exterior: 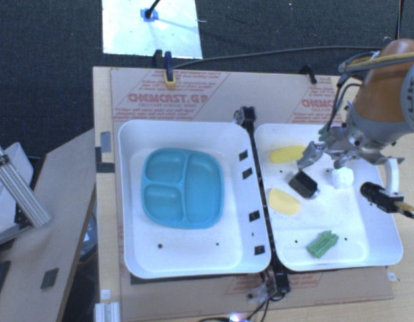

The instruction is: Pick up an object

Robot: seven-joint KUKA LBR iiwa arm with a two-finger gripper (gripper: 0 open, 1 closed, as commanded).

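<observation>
The gripper (327, 158) is hanging over the back half of the right bin (369, 232), its two fingers (310, 155) spreading apart with nothing between them. Just below its left fingertip a black block (304, 184) is lying tilted on the bin floor, close to the finger but apart from it. A small white piece (342, 177) is sitting just beside the block on the right, under the other finger. A yellow oblong piece (287, 154) is lying beside the gripper toward the bin's dividing wall, and a second yellow piece (284, 202) is resting in front of the block, near that same wall. A green ridged piece (322, 243) is lying well apart near the front rim, with bare floor lying open around it. In the left bin (136, 247), a blue divided plate (183, 186) is taking up the middle.
</observation>
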